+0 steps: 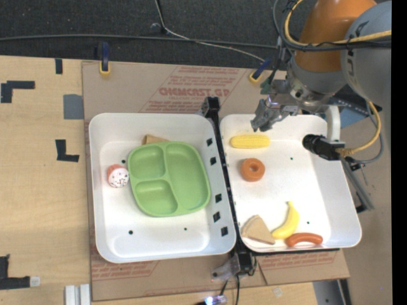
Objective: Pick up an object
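On the brown cardboard surface (184, 88) sit 2 white bins; the hand (262, 121) hovers just above the yellow corn cob (249, 142), grip impossible to tell.

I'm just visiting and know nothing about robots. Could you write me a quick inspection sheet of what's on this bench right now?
Surface: two shallow white bins side by side, left bin and right bin, on a cardboard sheet.
Job's things: right bin holds a corn cob, an orange ring, a banana, a sandwich wedge and a red sausage.
Clutter: left bin holds a green divided plate, a small speckled ball and a tan piece behind the plate.
Grippers: gripper hangs just above the corn cob, holding nothing.
Cables: black cable across the dark backdrop; yellow hoses on the arm.
Surroundings: wooden bench.
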`<state>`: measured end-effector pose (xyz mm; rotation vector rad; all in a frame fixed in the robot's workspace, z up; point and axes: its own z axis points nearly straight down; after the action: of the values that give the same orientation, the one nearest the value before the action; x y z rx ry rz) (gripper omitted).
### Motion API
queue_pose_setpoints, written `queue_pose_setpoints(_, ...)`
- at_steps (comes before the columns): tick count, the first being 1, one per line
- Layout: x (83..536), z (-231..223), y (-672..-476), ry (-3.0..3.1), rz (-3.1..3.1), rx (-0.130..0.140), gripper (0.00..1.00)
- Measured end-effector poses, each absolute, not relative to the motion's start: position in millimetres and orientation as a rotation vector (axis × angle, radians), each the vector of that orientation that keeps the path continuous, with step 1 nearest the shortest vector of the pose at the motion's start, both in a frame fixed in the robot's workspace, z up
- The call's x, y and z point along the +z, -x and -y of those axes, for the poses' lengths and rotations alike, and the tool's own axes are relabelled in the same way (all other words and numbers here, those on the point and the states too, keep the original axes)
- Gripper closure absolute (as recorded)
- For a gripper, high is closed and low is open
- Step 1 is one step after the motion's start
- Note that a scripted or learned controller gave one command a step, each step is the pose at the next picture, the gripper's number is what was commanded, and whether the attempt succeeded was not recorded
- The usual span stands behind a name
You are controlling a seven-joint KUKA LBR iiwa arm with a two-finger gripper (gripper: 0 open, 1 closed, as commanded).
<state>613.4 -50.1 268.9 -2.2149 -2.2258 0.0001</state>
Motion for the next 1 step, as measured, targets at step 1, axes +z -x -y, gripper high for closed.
queue_pose_setpoints(1, 250.3, -0.5, -590.7, 2.214, 2.225, 0.003, 1.00)
